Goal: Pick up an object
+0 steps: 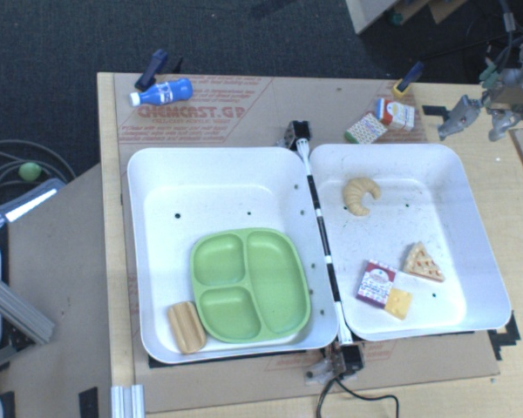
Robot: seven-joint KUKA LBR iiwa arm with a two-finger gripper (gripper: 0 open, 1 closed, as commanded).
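The right bin (471, 216) holds a croissant (360, 194) at its back left. Toward the bin's front lie a pizza slice (424, 264), a small red box (376, 284) and a yellow cheese block (398, 303). My gripper (479, 122) hangs at the far right, above the bench just behind the right bin's back corner. It is open, its grey fingers spread apart with nothing between them. It is well clear of every object in the bins.
In the left bin (157, 198) sit a green divided plate (248, 284) and a tan bread piece (186, 326). Behind the bins lie a blue bottle (161, 91), two small cartons (367, 129) and a blue clamp (408, 77).
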